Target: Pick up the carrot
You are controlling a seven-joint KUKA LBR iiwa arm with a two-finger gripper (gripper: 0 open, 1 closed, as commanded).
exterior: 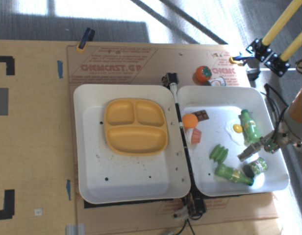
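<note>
The carrot [191, 127] lies well off to the left of the gripper [252, 151], against the right bin's [278, 180] left wall, its long way seemingly pointing down the view, while the gripper's spread fingers hold nothing.

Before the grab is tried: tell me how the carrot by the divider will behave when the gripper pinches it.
The carrot looks like moulded toy plastic, so probably stiff and light. Its rounded orange body may roll or squirt sideways under a pinch. It lies close to the chocolate piece and the right bin's divider wall, so a nudge could wedge it. The gripper is well off to the right.
</note>
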